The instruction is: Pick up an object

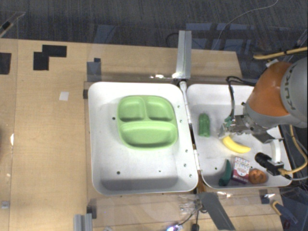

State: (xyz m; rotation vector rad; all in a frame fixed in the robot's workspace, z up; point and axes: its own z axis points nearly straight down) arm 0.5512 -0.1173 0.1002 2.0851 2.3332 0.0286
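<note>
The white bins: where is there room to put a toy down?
The left bin has bare floor all around the green plate, widest along its front edge. The right bin has a free patch at front left, below the green block. Its right side is crowded: banana, small box and the robot's hand.

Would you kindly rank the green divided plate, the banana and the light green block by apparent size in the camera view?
1. Green divided plate, by far the largest.
2. Banana.
3. Light green block, close to the banana, so unsure.

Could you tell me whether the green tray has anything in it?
Empty: all three compartments of the tray show bare green.
</note>
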